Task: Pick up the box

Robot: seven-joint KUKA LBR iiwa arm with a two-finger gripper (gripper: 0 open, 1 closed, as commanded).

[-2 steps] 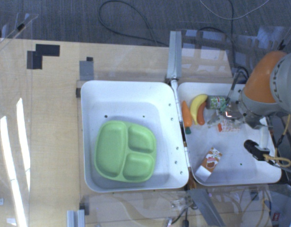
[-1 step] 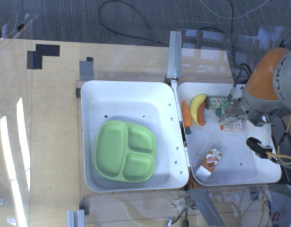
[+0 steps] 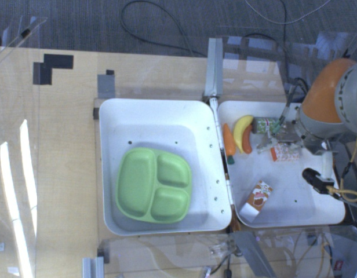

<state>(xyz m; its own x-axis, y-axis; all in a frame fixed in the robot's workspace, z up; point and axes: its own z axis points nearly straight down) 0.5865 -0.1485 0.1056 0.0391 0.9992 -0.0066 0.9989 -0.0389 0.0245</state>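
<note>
A small orange and white box (image 3: 258, 197) lies tilted near the front left corner of the right bin (image 3: 294, 213). My gripper (image 3: 278, 134) hangs over the back half of that bin, well behind the box and apart from it. It sits just above a flat red and white packet (image 3: 286, 153). The grey arm with its orange band (image 3: 324, 95) comes in from the right.
A yellow banana (image 3: 243, 131) and an orange carrot-like piece (image 3: 228, 140) lie at the right bin's back left. A small greenish can (image 3: 262, 124) lies beside the gripper. The left bin (image 3: 115, 117) holds a green divided plate (image 3: 153, 185).
</note>
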